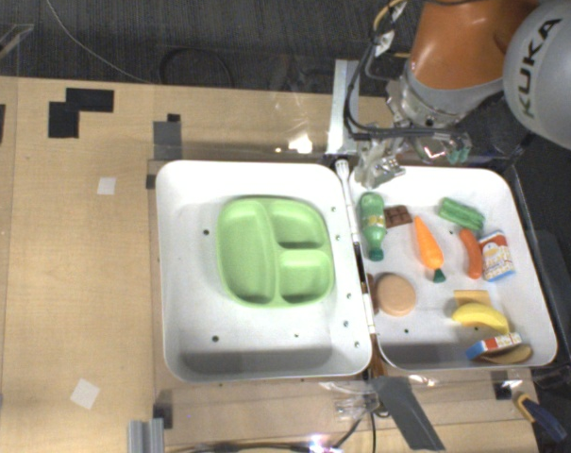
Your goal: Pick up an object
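camera view:
tool [384, 168]: hangs over the right bin's [523, 217] back left corner, nothing seen in its grip; opening: cannot tell.
nearest target: green bottle [371, 223], lying just below the tool beside the bin divider; likely light hard plastic, smooth and round, may roll; pinch across mid-body.
right bin: also brown block [396, 217], carrot [428, 244], green pod [461, 213], sausage [471, 251], small can [495, 256], round cookie [395, 294], banana [479, 315].
left bin [181, 281]: green divided tray [272, 249], nothing in its compartments.
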You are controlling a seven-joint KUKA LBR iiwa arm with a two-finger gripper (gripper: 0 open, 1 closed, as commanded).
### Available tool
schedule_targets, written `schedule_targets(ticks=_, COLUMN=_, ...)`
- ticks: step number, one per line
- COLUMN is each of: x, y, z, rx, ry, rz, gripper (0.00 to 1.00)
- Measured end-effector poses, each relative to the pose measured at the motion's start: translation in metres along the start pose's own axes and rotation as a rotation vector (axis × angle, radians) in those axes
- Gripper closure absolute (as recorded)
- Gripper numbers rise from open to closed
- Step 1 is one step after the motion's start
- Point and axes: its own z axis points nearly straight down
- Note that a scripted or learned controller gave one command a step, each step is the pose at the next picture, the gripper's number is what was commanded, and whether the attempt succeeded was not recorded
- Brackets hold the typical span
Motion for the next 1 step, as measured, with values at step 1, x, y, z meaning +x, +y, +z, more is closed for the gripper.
schedule_targets(ticks=1, x=-0.0030, y=-0.0013, z=-0.0168, rx=0.005, ry=-0.016, rz=0.001, gripper=1.00)
